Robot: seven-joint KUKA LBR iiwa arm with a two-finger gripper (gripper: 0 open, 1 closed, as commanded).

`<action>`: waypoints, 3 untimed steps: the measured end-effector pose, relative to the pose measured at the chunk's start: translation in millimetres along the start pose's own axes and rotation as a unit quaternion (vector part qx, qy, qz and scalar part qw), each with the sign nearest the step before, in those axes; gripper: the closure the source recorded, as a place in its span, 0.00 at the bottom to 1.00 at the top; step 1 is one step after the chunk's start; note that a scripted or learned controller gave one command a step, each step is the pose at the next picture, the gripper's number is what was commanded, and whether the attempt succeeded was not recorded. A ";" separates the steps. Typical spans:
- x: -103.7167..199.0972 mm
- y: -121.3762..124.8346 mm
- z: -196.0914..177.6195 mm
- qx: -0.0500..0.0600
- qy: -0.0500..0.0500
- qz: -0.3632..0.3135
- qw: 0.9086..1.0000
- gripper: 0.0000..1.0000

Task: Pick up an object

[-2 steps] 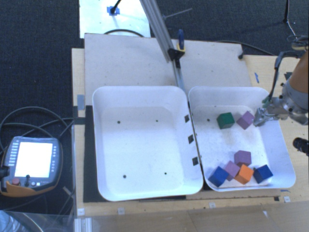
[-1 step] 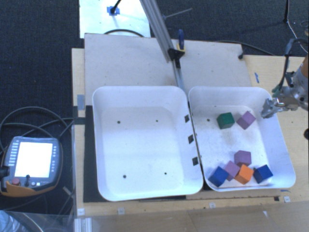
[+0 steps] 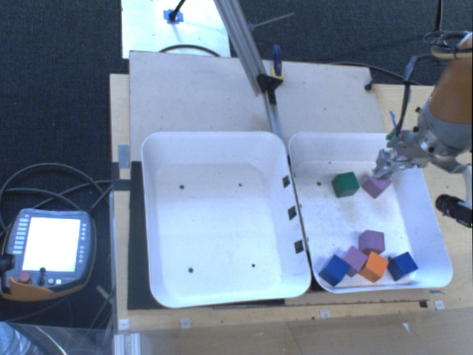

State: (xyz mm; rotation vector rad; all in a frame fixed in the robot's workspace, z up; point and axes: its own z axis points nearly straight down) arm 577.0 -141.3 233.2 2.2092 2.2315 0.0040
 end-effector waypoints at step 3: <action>169.8 33.1 11.0 0.000 0.001 0.000 1.000 1.00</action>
